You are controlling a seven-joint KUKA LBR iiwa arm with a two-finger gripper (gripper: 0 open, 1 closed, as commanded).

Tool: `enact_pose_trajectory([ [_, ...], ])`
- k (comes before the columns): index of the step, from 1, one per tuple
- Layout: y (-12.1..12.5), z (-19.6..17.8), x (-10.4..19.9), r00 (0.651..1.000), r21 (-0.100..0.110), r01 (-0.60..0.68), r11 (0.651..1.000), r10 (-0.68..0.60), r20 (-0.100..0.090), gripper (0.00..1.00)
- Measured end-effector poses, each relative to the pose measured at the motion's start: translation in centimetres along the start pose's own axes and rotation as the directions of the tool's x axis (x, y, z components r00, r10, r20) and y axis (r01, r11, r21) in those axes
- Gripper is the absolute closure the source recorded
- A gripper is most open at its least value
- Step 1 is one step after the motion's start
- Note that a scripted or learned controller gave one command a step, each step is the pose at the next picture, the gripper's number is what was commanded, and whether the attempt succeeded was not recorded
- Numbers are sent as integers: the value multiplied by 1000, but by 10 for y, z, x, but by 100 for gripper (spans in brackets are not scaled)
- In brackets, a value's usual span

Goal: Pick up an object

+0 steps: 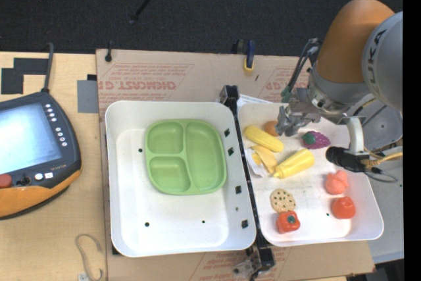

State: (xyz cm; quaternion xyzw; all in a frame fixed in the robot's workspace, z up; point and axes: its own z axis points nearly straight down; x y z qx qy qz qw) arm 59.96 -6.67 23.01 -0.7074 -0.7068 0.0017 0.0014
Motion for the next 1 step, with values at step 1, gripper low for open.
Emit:
enact_pose_trajectory([
  [1,-12,0,14,1000,2,0,1000,0,-1,100],
])
